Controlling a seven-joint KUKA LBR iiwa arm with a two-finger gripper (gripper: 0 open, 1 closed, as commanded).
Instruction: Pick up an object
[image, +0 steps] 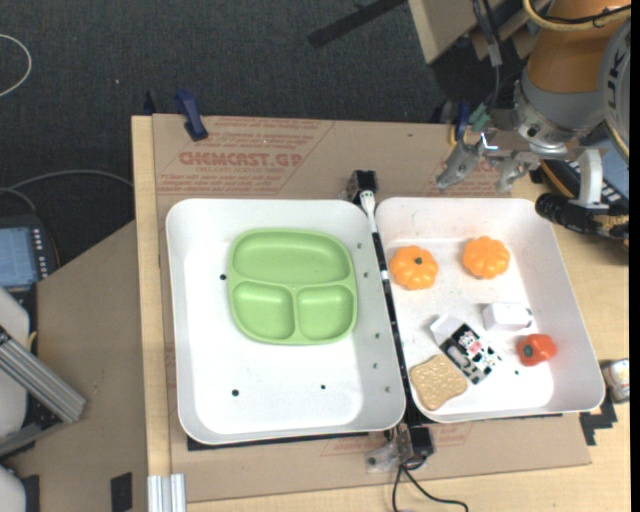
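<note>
Claw (487, 160) hovering beyond the right bin (560, 300), fingers spread apart; arm (570, 60) running off-frame above it.

Dark grey carpet floor (80, 80) beyond tabletop's far and left edges. Tabletop (140, 330) light wood, overlaid with brown cardboard sheet (290, 150) printed in red lettering. Blue clamp (190, 115) at cardboard's far-left corner. Aluminium extrusion (40, 385) off left edge. Even overhead light.
</note>
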